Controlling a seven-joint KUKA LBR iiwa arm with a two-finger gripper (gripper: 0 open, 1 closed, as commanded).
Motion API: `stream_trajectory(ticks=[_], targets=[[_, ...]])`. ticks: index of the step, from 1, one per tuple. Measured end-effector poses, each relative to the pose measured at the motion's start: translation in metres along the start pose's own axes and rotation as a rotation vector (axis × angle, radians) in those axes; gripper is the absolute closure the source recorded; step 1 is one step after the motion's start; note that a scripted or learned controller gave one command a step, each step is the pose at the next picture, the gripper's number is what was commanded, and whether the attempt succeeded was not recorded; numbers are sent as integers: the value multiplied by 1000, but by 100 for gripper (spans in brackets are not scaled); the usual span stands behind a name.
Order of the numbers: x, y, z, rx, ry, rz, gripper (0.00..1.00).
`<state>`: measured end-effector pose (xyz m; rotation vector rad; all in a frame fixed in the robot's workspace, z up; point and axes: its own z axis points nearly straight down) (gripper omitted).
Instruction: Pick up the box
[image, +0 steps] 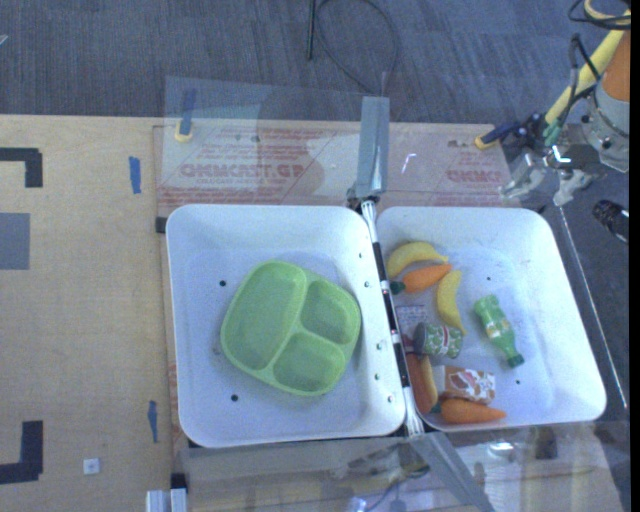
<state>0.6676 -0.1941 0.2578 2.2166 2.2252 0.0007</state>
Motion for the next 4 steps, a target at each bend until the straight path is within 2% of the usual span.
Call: stream_trajectory(ticks=[1, 2, 3, 4], targets=[[-18, -107, 137, -2, 1, 116, 0], [-18, -107, 137, -3, 0, 117, 0], [-28, -144, 65, -1, -1, 201, 0], [1, -145, 72, 4, 1, 432, 0]])
